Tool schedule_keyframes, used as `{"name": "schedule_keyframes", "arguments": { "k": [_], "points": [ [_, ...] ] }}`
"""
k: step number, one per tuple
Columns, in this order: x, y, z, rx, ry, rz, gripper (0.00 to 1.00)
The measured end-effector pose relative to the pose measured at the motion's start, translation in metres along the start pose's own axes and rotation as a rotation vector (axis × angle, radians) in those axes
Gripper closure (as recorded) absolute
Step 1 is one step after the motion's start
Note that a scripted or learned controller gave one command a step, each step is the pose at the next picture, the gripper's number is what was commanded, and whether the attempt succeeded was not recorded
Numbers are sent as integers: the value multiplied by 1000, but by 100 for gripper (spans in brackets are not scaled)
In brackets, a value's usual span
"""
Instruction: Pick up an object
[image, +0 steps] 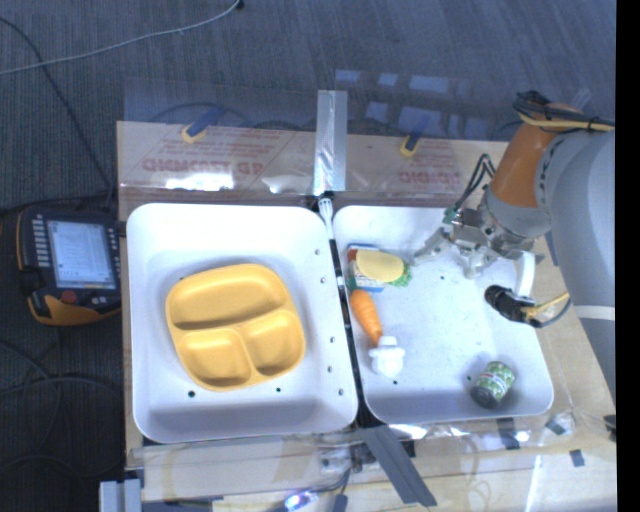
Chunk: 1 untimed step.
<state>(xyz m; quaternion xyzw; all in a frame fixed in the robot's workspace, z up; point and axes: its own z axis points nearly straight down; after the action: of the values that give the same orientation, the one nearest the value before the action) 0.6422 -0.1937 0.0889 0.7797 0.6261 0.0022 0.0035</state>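
Left bin (140, 330) holds a divided tray (235, 325). Right bin (535, 385) holds a sandwich (378, 267) at its rear left, a carrot (366, 314) just before it, a small bottle (386, 356) nearer still, a can (492, 384) front right. Pendant (68, 263) lies left of the bench.

Grey arm (585, 215) w/ orange band (522, 165), black cables, metal end effector (470, 243) at wrist.

yellow tray (235, 325), orange carrot (367, 315), white bins (145, 300)

Teach pendant (70, 262) lies left of the bench (230, 165).
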Motion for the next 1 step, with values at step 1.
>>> {"name": "schedule_keyframes", "arguments": {
  "k": [1],
  "points": [
    [-11, 5, -2, 5, 11, -76, 0]
  ]
}}
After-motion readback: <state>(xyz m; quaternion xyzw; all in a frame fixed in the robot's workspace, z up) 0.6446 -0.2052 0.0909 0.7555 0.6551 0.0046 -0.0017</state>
